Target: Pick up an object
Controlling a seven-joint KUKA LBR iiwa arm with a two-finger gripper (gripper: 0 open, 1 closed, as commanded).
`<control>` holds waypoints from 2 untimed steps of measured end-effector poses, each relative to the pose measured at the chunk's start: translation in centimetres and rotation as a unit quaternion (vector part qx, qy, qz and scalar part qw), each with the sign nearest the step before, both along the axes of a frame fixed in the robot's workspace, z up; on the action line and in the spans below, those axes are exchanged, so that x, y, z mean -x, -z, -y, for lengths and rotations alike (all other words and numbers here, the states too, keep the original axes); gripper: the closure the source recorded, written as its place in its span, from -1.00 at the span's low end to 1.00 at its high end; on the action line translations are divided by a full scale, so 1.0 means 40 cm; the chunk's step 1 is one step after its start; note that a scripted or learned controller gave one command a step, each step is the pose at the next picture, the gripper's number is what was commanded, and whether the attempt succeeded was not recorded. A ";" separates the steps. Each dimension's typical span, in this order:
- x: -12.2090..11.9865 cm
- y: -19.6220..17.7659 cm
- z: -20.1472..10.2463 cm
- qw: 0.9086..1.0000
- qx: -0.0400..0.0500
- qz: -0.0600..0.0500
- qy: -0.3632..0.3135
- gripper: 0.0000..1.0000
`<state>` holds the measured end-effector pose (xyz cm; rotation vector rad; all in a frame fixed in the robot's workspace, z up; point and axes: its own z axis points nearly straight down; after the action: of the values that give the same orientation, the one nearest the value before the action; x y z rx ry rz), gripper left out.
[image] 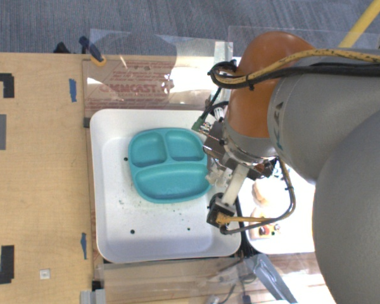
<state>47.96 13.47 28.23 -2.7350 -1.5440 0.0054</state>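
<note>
Camera view — one teal tray in left bin.

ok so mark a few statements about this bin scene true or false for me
1. A teal plate lies in the left white bin. True.
2. The plate is divided into three compartments. True.
3. The plate sits on the tan board. False: it rests on the bin's floor, and the board lies left of the bin.
4. The arm reaches in from the left. False: it comes in from the right, with its wrist beside the plate's right edge.
</note>
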 end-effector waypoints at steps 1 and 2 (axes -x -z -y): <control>0.003 0.138 -0.072 0.994 0.000 -0.002 0.108 1.00; 0.005 0.288 -0.040 0.956 0.002 -0.002 0.293 1.00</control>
<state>47.77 15.07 16.72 -3.0672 -0.6765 0.0121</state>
